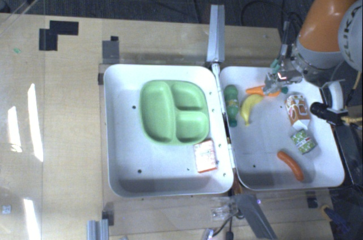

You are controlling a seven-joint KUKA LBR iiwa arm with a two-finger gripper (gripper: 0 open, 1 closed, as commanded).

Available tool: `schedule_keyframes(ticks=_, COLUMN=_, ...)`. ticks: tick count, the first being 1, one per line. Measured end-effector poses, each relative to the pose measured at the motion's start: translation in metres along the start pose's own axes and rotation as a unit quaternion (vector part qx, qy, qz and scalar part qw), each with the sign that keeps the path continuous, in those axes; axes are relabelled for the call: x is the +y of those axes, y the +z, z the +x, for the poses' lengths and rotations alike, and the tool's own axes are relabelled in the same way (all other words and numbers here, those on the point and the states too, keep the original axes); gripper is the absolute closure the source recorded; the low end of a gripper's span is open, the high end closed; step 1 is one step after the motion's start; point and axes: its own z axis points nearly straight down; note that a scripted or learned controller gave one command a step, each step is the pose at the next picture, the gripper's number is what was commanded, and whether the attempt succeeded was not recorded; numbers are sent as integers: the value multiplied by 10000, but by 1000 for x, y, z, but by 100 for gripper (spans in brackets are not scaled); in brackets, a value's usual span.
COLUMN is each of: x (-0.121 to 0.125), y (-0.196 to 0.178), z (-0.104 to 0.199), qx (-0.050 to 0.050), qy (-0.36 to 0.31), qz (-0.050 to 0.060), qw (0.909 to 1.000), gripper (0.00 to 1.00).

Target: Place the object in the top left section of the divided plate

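The gripper (276, 81) hovers at the right bin's (332, 176) far edge, directly over the carrot (258, 89). Finger state: cannot tell. The divided plate (173, 111) lies well left.

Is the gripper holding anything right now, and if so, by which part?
It cannot be told. The gripper sits over the near end of the carrot in the right bin, but a grip on it is too small and blurred to confirm.

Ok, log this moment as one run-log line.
gripper over right bin, above carrot | divided plate in left bin | placement not yet done
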Motion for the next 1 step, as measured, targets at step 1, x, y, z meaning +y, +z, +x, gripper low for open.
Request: schedule_keyframes(ticks=1, x=18, y=79, z=-41, qx=-2, qy=2289, qz=20, qw=9735, gripper=100)
